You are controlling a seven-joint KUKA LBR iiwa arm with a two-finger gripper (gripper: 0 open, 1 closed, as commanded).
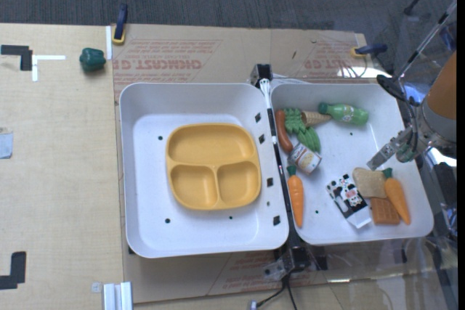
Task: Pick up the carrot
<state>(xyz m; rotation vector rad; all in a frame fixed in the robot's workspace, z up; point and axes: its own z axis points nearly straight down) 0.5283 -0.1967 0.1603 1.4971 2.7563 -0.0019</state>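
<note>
Left shallow white bin (138,178): one yellow three-compartment plastic plate (213,165), lying flat near the bin's centre.

Right shallow white bin (330,229): several toy foods.
- Orange toy carrot with green top (296,197), lying lengthwise against the left wall, top pointing to the far side, tip to the near side.
- Second orange carrot with green stub (397,197), at the right side of the bin, just beside a tan bread-slice piece (370,183) and an orange-brown waffle-like square (384,212).
- Black-and-white cow-print carton (347,195), between the two carrots.
- Small silver can with label (306,158), just beyond the first carrot's top.
- Red-brown sausage piece (282,131) and green leafy vegetable piece (300,128), near the left wall.
- Green toy bottle (344,112), at the far side.

Grey two-finger gripper (389,154): at the right edge of the right bin, above the bread slice and just beyond the second carrot's top; well apart from the first carrot. Whether its jaws are apart or together cannot be told; nothing is seen between them.

Bench outside the bins: dark green rounded object (92,59), far left.
</note>
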